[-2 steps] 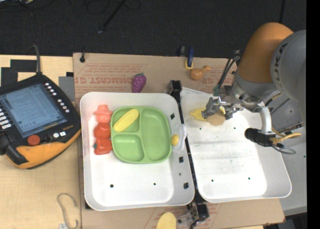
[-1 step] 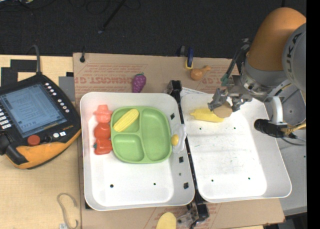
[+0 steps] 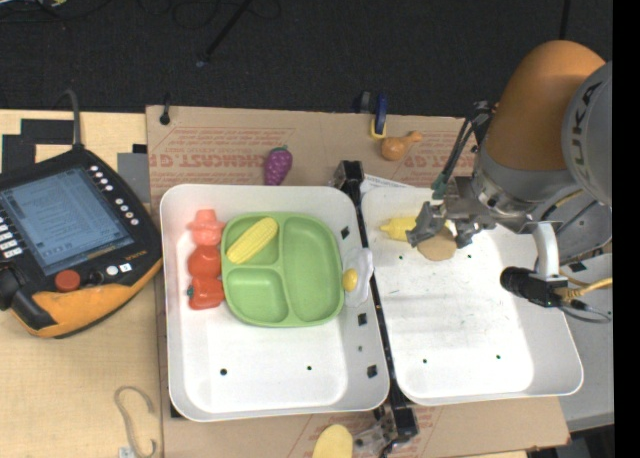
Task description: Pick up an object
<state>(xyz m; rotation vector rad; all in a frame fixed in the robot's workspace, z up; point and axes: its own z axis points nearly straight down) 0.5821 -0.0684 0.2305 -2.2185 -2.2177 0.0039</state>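
My gripper (image 3: pixel 444 228) is low over the back left part of the right bin (image 3: pixel 500 346). Directly under it lies a tan rounded object (image 3: pixel 437 249), touching or nearly touching the gripper's tip. A small yellow object (image 3: pixel 397 229) lies just left of the gripper, near the bin's back left corner. The arm's grey wrist and orange band (image 3: pixel 540 106) hide the bin's back right corner.
The left bin (image 3: pixel 260 376) holds a green divided plate (image 3: pixel 300 286) bearing a yellow corn cob (image 3: pixel 250 238), a red and pink toy (image 3: pixel 205 261) and a small yellow piece (image 3: pixel 350 281). Purple grapes (image 3: pixel 278 164), an orange fruit (image 3: pixel 398 145), a yellow lemon (image 3: pixel 333 440) and a teach pendant (image 3: pixel 70 236) lie outside.
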